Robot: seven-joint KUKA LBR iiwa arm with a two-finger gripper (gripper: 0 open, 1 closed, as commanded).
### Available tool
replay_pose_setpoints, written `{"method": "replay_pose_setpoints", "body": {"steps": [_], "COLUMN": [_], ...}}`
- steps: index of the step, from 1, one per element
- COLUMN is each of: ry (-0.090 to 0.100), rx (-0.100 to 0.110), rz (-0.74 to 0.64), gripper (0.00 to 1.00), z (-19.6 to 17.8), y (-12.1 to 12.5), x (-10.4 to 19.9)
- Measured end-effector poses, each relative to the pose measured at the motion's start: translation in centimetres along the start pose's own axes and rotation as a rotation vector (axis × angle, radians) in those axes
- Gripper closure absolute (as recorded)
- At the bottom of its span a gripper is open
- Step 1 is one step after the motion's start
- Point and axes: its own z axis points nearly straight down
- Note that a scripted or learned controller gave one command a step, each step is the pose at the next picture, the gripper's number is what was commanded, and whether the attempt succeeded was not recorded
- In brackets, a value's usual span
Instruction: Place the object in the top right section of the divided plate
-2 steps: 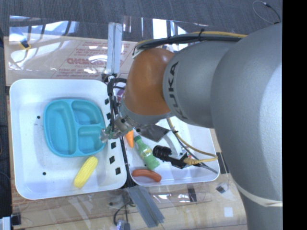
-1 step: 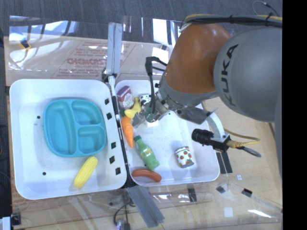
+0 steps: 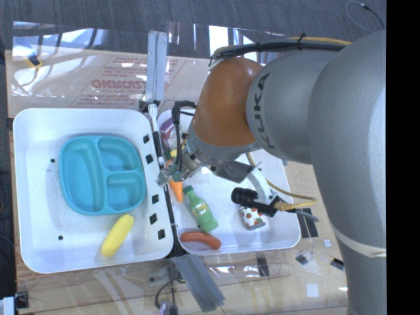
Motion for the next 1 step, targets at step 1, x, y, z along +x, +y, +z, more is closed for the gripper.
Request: {"method": "replay_pose_setpoints", "body": {"steps": [1], "ry": [-0.003], "rx": [-0.005], "rz": [-0.208], "gripper": [1.00], "z": [-0.19], "y": [4.47], "x": [2.69]}}
